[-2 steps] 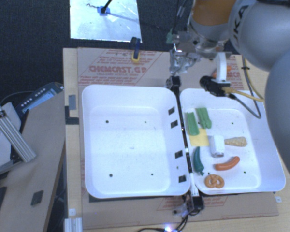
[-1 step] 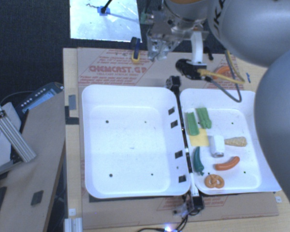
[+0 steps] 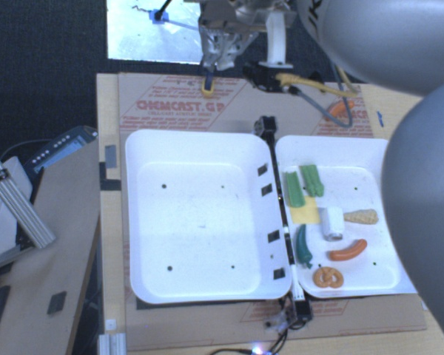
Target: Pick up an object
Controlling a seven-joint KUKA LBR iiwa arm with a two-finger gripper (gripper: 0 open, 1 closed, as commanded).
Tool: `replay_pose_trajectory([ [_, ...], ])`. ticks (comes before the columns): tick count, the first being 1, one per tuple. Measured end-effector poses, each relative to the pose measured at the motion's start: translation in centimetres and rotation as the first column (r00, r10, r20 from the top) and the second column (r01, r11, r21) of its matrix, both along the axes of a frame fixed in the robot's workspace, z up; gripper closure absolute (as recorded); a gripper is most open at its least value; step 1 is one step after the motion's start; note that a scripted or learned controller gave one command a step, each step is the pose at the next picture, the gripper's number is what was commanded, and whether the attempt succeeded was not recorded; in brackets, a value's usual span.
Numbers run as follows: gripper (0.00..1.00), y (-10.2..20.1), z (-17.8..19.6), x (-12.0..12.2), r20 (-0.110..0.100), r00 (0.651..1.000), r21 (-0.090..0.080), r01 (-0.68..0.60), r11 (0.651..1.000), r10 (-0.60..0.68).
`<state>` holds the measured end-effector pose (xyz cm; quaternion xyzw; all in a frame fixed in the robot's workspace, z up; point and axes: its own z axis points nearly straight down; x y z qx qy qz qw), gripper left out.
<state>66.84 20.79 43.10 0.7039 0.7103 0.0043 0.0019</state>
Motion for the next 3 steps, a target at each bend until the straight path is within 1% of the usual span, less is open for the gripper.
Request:
replay_pose_trajectory([
  [1, 1.0, 2.1, 11.3, -1.6, 0.006, 1.0, 0.003, 0.001, 1.0, -0.001],
  [2, 1.0, 0.1, 10.4, -2.1, -0.008, 1.0, -0.003, 0.009, 1.0, -0.009],
  [3, 1.0, -1.4, 10.4, -2.3, -0.007, 1.0, -0.003, 0.009, 1.0, -0.009],
])
